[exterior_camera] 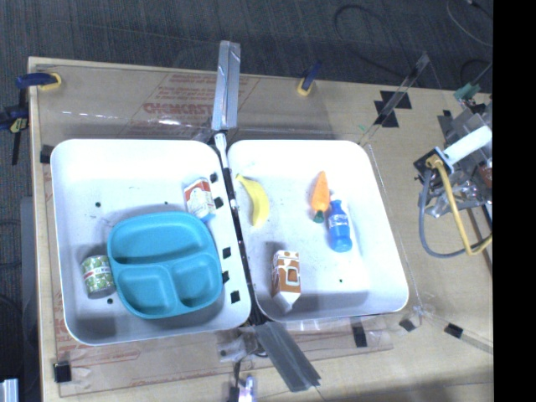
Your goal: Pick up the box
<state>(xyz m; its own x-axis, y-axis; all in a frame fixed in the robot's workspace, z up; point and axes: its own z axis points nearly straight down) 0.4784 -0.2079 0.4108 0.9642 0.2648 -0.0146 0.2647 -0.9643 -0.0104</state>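
An orange-and-white carton box (286, 276) stands near the front edge of the right bin (381, 224), tilted slightly. A smaller red-and-white box (198, 198) lies in the left bin (71, 174), against the divider and just above the blue tray. My gripper (437, 201) hangs at the far right, outside the right bin and over the bare bench. It is well away from both boxes and nothing is seen in it.
The right bin also holds a banana (254, 199), a carrot (320, 193) and a blue bottle (338, 226). A blue divided tray (163, 262) and a green can (97, 275) sit in the left bin.
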